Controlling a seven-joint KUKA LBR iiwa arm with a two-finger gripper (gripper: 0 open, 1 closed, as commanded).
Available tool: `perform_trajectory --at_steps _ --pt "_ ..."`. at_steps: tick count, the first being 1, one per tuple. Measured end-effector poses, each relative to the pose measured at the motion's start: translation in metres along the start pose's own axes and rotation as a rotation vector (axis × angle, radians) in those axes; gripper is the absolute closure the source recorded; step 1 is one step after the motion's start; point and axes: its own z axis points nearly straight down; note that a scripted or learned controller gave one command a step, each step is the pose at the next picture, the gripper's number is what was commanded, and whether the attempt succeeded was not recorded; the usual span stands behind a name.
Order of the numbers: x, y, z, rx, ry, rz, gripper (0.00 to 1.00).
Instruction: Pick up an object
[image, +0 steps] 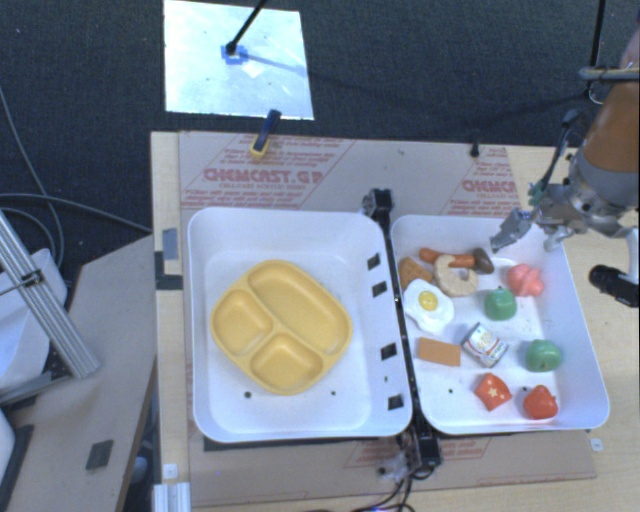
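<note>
Glossy red toy (540, 402), smooth three-compartment yellow plate (281, 326)

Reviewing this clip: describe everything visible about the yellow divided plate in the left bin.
The yellow divided plate is a rounded, squarish tray that looks like matte plastic, split by raised ridges into three compartments: one long one along its upper right and two smaller ones at left and bottom. All three look bare. It lies flat, right side up, turned at a slant, near the middle of the left bin floor. It rests on that floor and touches neither the bin's walls nor any other item.
</note>
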Motion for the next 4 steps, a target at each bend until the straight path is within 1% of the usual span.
perform_trajectory --at_steps 1,2,3,4 --pt "-0.003 -0.01 0.1 -0.015 0.001 -0.005 0.0" --pt "0.013 0.04 0.128 0.019 0.002 -0.009 0.0" --pt "-0.03 0.034 0.128 0.003 0.0 0.004 0.0" --pt "0.017 0.039 0.13 0.016 0.001 -0.006 0.0"
